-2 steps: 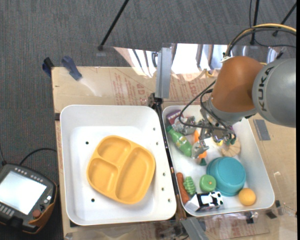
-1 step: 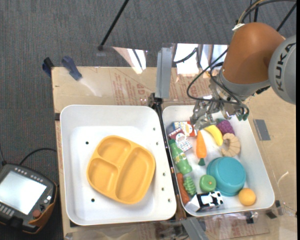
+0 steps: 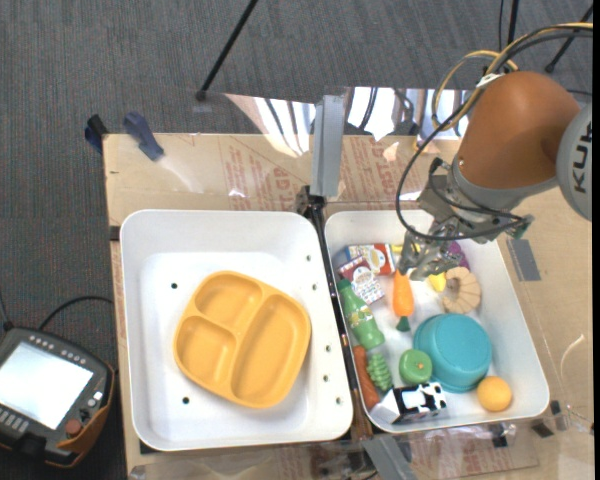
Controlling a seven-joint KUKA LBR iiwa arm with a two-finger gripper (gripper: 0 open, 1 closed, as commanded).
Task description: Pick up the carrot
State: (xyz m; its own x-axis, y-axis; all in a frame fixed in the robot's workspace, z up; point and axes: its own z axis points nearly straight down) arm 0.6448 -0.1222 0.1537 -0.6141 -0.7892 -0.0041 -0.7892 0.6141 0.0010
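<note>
The carrot (image 3: 403,295) is a short orange piece with a green end pointing toward the front. It lies in the right bin (image 3: 525,338), left of a tan ridged toy (image 3: 463,290). My gripper (image 3: 423,261) hangs just above and slightly right of the carrot's upper end, below the orange wrist band (image 3: 510,133). From this angle its tip meets or overlaps the top of the carrot. A second long orange piece (image 3: 364,376) lies along the right bin's left wall.
The right bin also holds a teal bowl (image 3: 452,350), an orange ball (image 3: 495,394), a green round toy (image 3: 415,365), a black-and-white cow (image 3: 420,400), a green bottle (image 3: 360,313) and red-white packets (image 3: 366,261). A yellow divided plate (image 3: 242,338) lies in the left bin (image 3: 150,258).
</note>
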